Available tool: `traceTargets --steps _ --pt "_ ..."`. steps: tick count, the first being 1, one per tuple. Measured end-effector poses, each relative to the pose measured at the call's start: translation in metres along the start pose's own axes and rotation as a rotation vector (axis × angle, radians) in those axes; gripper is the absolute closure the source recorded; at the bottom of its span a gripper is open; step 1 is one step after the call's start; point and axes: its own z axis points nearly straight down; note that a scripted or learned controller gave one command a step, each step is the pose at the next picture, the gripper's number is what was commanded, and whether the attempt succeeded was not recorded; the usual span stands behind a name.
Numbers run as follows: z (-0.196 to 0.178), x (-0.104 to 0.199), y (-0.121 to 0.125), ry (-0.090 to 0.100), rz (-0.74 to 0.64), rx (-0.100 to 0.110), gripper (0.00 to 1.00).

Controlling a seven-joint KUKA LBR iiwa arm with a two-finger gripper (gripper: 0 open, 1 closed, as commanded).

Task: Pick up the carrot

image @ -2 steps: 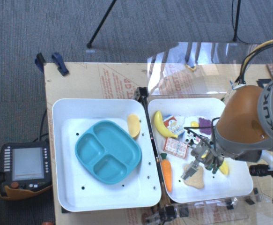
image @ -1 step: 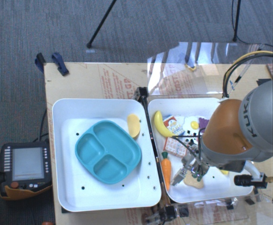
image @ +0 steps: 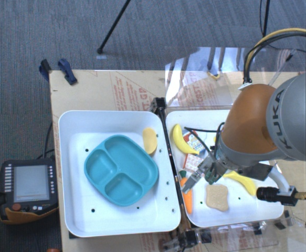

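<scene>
The carrot (image: 188, 200) is orange. The divided plate (image: 121, 169) is turquoise. Both bins (image: 69, 140) are white. Two bananas (image: 182, 139) are yellow; a pale yellow piece (image: 150, 140) lies beside the plate. The bread slice (image: 217, 197) is tan. The arm (image: 257, 122) shows an orange band and grey casing. The bench (image: 105, 91) is brown with red print.

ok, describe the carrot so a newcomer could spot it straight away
Start at the right-hand white bin and go to its near left corner, beside the wall shared with the other bin. The carrot lies there, just under the gripper. It is the one slim orange piece; the toast slice beside it is tan and the bananas are yellow.
</scene>
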Motion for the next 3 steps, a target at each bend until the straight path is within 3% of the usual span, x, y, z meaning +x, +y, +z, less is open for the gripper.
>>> traceTargets --steps 1,3 --pt "0.003 -0.005 -0.02 0.003 0.347 0.009 0.0" --pt "0.003 0.014 -0.004 0.001 0.593 0.007 0.0"
